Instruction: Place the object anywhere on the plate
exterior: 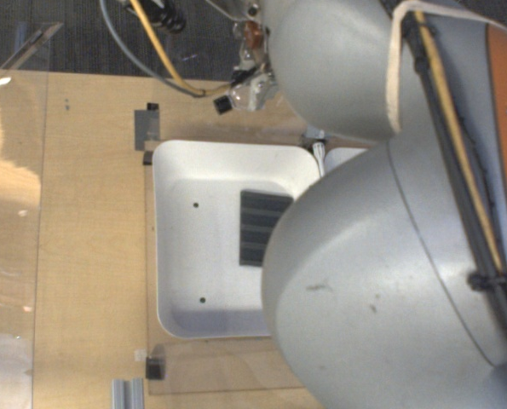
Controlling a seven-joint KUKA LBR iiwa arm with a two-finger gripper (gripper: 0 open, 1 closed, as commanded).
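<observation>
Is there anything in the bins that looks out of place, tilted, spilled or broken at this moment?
Nothing stands out. The left bin sits square on the bench, with a dark ribbed rectangle lying flat inside it. The grey arm covers much of the bins, so what lies beneath it cannot be judged.

One white bin [172, 254] (a second's corner [347, 156] showing), one dark ribbed block [260, 227], one arm [389, 288]
</observation>
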